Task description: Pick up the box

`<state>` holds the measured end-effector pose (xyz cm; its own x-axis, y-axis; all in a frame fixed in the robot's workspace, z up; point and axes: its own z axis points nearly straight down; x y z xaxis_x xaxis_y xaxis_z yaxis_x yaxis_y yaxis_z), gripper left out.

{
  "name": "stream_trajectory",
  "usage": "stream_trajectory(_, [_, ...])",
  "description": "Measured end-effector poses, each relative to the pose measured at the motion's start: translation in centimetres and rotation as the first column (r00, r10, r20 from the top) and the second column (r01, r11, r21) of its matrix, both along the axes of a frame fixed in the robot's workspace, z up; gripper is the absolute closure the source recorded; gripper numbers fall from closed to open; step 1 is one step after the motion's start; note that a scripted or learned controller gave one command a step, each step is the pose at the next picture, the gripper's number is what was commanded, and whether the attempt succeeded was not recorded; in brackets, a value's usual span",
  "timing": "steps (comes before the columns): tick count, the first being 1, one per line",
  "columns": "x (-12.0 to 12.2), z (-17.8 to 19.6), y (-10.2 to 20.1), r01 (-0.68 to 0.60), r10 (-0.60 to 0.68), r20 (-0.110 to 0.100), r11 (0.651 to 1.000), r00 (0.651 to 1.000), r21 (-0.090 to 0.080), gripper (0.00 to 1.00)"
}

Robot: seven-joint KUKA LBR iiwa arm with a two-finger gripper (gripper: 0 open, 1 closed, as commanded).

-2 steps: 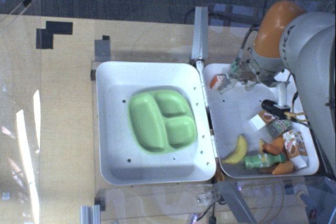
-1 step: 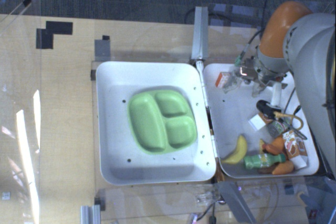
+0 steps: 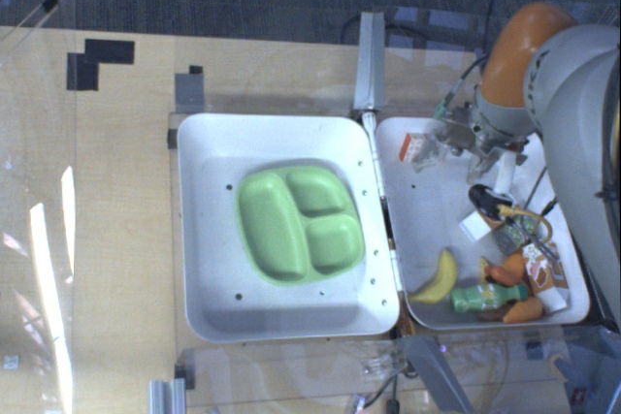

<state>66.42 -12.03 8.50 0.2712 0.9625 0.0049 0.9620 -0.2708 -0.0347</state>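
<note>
Reaching in from the right, the arm (image 3: pixel 572 111) hangs its gripper (image 3: pixel 456 136) over the far edge of the right bin (image 3: pixel 427 238), and whether it is open I cannot tell. A small red-and-white box (image 3: pixel 412 147) sits at that bin's far left corner, just beside the gripper. A banana (image 3: pixel 437 278) and green bottle (image 3: pixel 480 298) lie along its near edge. A green divided tray (image 3: pixel 299 223) sits mid left bin (image 3: pixel 209 286).

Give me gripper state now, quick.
Gripper: cannot be told; it sits over the far end of the right bin, next to the box, with nothing seen held.
</note>
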Motion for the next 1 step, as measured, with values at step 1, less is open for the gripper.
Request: stream_trajectory(1, [-0.19, 0.00, -0.86, 0.196, -0.196, -0.023, 0.981, 0.980, 0.002, 0.00])
